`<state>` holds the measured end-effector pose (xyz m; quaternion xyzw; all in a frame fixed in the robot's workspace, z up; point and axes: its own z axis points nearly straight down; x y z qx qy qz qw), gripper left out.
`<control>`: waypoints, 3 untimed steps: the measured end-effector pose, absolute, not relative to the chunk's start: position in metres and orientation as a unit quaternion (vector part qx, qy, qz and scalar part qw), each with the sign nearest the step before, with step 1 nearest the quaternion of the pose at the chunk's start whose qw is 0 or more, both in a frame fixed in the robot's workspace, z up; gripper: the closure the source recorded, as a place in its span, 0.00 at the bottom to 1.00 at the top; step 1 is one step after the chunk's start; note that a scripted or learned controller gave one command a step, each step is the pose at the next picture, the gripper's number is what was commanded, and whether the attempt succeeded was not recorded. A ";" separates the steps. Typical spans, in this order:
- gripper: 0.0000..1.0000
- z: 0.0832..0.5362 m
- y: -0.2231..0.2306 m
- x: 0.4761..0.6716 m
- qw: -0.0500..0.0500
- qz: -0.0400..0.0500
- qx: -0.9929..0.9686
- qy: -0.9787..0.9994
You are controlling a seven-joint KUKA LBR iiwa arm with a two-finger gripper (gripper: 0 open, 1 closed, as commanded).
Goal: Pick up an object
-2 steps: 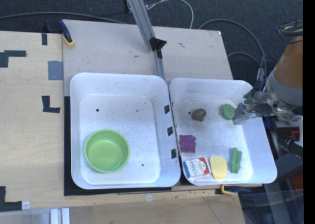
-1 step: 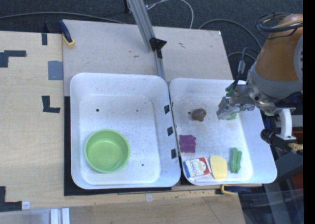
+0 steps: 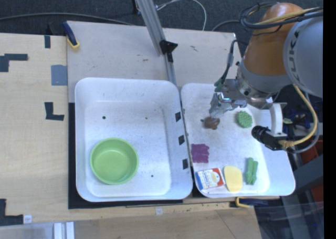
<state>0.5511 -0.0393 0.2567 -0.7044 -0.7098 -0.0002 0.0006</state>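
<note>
The hand [image 3: 216, 113] hovered over the right bin [image 3: 281, 183], just above a small brown lump [image 3: 211, 123]. Whether it gripped anything I could not tell. A good grasp probably needed it centred over the lump and lowered squarely before closing.

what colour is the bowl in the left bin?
Light green, plain with no pattern. The bowl shows clearly in the camera view, near the left bin's front corner.
</note>
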 end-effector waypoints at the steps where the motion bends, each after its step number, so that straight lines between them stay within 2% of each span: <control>1: 1.00 0.246 0.000 0.568 0.001 0.001 -0.705 -0.709; 3: 1.00 0.245 0.090 0.616 0.000 -0.001 -0.705 -0.710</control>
